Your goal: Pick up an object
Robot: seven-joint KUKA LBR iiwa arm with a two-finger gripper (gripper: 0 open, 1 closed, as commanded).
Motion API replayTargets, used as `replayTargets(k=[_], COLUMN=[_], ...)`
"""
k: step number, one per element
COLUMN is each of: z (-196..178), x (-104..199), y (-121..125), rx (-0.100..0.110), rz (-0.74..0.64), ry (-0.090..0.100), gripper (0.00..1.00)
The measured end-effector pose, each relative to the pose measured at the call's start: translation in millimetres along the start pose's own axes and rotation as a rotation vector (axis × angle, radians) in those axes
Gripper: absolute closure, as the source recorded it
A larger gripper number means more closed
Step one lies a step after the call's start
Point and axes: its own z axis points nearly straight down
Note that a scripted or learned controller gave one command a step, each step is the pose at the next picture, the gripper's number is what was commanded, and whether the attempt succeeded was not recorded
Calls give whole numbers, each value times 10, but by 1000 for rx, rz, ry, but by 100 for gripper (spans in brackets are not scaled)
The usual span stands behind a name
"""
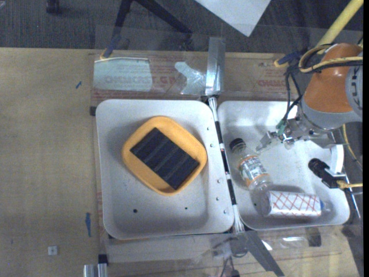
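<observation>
The claw [275, 136] is seen over the back half of the right bin [253, 106], hung from the arm [331, 85], which comes in from the view's right. How far the claw is open cannot be told from this slant, and no object is seen clasped in it.

Three loose objects are laid out around it. The small clear bottle [252, 170] is nearest: it lies on its side just left of the claw and towards the front, its black cap [236, 145] turned to the back. The cap is set close to the bins' shared wall [223, 157], so little room is left on that side. Directly in front of the claw, well apart from it, a red-checked tube [293, 203] is laid lengthwise along the bin's front rim, one end close by the bottle's base. Bare white floor is left below the claw, between it and the tube, and again behind it up to the back rim.

Far to the claw's left, past the shared wall, the yellow tray [134, 152] with its black ribbed insert is set slantwise in the middle of the left bin [109, 206]. Open floor is kept on all its sides, widest along the front edge.
</observation>
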Motion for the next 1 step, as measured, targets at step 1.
replayTargets(k=[1], z=[34], x=[-373], y=[40], rx=[-4], rz=[-337], ry=[-3], gripper=[0])
